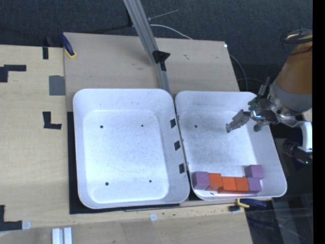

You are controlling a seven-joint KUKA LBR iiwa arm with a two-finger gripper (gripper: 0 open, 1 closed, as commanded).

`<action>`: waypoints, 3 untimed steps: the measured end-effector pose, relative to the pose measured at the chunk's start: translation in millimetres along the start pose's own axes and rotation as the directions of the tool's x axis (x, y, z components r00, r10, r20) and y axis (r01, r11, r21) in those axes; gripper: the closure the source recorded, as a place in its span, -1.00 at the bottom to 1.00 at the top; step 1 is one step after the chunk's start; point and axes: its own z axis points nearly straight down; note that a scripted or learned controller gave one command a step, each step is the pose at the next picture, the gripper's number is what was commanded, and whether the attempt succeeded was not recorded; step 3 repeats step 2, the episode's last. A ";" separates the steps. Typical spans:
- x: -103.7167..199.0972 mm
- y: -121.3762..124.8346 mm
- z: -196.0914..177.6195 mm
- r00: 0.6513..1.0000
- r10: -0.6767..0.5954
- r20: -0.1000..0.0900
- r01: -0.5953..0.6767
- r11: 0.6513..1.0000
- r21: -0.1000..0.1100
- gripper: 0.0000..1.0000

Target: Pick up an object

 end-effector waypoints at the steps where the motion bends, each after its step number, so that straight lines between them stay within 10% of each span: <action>1: 34.9 -8.1 -63.2 1.000 -0.003 0.001 0.003 1.000 -0.006 -1.00; 3: 75.7 -17.0 -86.9 1.000 -0.004 0.000 0.004 1.000 -0.003 -1.00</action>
